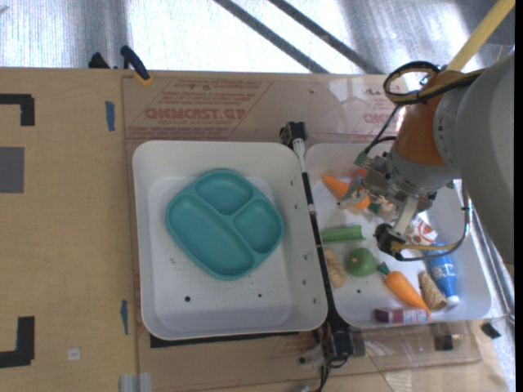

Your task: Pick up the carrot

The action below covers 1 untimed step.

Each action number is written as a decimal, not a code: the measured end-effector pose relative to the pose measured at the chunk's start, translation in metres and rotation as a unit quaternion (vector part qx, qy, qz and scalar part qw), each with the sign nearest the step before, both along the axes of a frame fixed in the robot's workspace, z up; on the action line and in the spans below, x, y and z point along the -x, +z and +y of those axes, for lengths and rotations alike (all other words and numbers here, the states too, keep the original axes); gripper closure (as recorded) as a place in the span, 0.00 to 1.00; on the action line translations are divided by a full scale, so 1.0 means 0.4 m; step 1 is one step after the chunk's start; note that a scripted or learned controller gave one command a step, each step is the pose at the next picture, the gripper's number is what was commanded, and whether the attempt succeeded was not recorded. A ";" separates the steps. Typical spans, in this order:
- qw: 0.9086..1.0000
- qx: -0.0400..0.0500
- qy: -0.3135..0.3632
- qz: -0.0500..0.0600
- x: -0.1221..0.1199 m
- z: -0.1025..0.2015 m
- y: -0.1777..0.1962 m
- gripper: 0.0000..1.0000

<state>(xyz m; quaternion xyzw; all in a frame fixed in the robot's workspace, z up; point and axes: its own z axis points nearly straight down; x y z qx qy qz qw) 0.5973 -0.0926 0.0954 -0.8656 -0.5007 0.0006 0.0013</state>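
Orange carrot lies in the right bin, near side, its long axis slanting from far-left to near-right. The jaws hang just beyond it, empty, seemingly parted though the view is unclear.

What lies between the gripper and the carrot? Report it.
Nothing: in the camera view, only a short strip of bare right bin floor separates the gripper from the carrot.

Glossy white plastic bins, smooth matt teal plastic plate, matt brown cardboard bench.
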 end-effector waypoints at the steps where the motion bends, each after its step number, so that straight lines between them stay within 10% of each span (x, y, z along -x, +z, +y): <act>1: 0.994 0.000 -0.107 0.001 -0.047 -0.009 -0.017 0.00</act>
